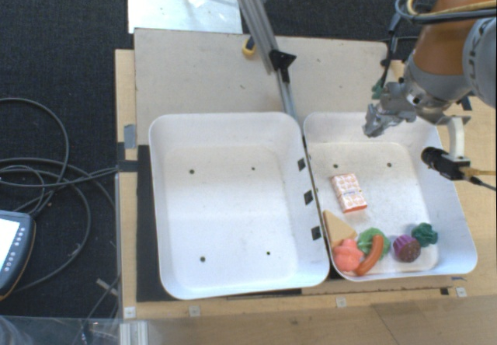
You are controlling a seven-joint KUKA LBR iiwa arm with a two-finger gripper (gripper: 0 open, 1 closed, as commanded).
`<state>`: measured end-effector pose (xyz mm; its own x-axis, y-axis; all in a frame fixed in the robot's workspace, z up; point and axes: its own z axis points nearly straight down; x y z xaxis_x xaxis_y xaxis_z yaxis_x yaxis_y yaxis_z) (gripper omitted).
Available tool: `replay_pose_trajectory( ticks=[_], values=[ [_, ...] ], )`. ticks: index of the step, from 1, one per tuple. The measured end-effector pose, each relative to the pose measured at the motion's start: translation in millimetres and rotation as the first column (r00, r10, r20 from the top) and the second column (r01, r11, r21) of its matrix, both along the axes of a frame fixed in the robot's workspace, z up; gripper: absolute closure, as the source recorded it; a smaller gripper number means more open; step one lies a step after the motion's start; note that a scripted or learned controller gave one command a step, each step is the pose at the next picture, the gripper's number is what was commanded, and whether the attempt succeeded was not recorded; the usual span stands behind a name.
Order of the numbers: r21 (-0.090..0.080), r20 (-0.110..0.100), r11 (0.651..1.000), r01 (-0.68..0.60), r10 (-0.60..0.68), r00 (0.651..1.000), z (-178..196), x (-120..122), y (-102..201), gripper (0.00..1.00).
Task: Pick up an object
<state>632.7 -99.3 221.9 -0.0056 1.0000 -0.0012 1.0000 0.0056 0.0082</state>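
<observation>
My gripper (376,123) hangs over the far edge of the right bin (446,203), well above its floor, with nothing visible between its fingers. A small orange and white carton (349,192) lies in the middle of that bin, nearer the camera than the gripper. Along the bin's near edge sit a tan wedge (336,224), an orange-red round piece (348,255), a red sausage-like piece (371,253) on a green leafy piece (373,237), a purple round piece (406,248) and a dark green piece (425,234).
The left bin (167,258) stands beside the right one, sharing a dividing rim with black clips (308,197). A grey slanted pole (256,13) crosses the back of the bench. Cables and a pendant (12,246) lie on the floor at left.
</observation>
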Motion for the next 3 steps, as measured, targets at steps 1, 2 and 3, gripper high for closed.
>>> replay_pose_trajectory(
  ticks=[1, 2, 3],
  values=[
    [0.003, -0.004, 1.000, -0.005, 0.005, 1.000, 9, 12, 58, 1.00],
    [0.004, -0.007, 1.000, -0.005, 0.005, 1.000, 0, 14, 113, 1.00],
    [0.004, -0.007, 1.000, -0.006, 0.006, 1.000, -5, 11, 171, 1.00]
  ],
)
